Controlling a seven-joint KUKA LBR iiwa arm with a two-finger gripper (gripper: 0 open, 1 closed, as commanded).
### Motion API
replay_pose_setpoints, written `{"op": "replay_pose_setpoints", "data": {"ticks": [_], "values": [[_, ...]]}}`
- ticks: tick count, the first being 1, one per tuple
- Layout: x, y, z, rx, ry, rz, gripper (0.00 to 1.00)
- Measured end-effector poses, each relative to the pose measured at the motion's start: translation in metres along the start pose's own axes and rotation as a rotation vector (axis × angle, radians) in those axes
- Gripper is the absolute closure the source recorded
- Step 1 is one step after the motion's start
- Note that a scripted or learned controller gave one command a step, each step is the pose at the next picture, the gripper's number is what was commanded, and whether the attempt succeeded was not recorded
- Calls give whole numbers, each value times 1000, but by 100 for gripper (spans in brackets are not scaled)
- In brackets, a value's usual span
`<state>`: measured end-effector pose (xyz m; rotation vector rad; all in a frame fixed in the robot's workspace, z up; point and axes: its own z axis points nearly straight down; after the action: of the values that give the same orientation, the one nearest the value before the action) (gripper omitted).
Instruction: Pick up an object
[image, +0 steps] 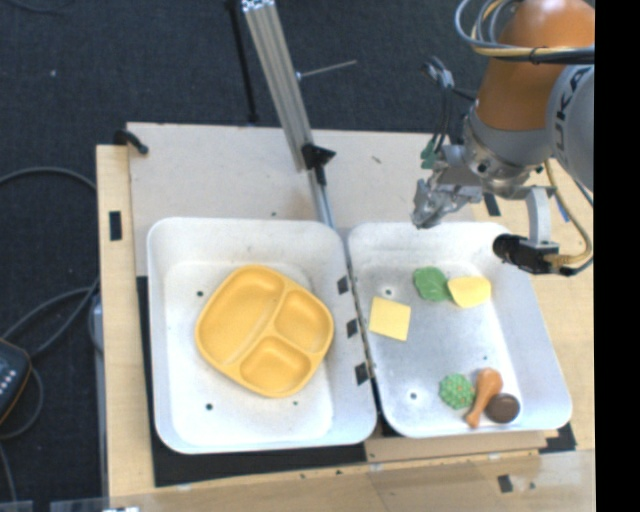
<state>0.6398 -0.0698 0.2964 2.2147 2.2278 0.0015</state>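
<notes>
The right bin (400, 400) holds a flat yellow square (390, 319), a green round piece (432, 284), a yellow lump (469, 291), a knobbly green ball (456, 390), an orange drumstick (482, 393) and a brown round piece (502, 408). My gripper (432, 212) hangs over the far edge of this bin, above and behind the green round piece. Nothing shows between its fingers.
The left bin (180, 400) holds a yellow divided plate (264, 329). A slanted metal post (285, 95) rises from the bench behind the gap between the bins. A black fitting (528, 253) sticks out over the right bin's far right corner.
</notes>
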Motion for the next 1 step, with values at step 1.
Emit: {"op": "replay_pose_setpoints", "data": {"ticks": [1], "values": [[52,-19,5,1,1,-1,100]]}}
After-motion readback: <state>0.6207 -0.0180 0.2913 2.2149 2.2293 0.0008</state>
